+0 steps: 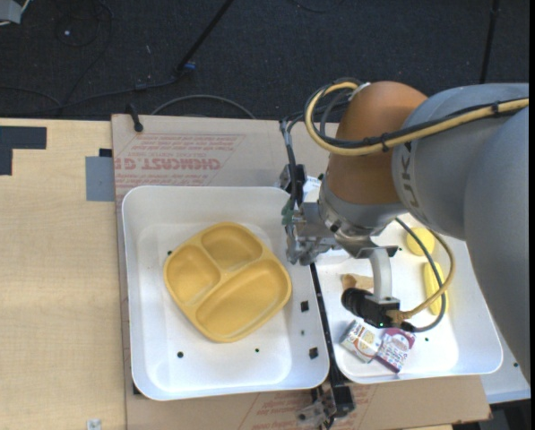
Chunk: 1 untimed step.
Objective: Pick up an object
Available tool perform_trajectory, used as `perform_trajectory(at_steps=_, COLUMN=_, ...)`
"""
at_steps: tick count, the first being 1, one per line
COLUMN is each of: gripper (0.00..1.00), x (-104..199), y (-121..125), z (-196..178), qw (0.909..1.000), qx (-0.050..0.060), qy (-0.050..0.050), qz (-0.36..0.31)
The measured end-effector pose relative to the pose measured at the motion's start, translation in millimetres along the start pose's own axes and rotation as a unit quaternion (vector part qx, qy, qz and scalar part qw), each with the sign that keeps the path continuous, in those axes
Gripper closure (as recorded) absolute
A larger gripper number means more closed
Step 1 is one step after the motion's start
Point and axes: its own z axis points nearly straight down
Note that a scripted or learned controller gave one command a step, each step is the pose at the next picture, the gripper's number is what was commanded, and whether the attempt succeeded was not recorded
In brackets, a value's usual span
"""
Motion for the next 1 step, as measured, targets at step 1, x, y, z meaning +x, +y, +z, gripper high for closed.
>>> perform_trajectory(at_steps=1, gripper=1.00, x=42.6, y=6.8, z=-1.9, qw=1.0000, qx=0.000, qy=0.000, qz=0.000)
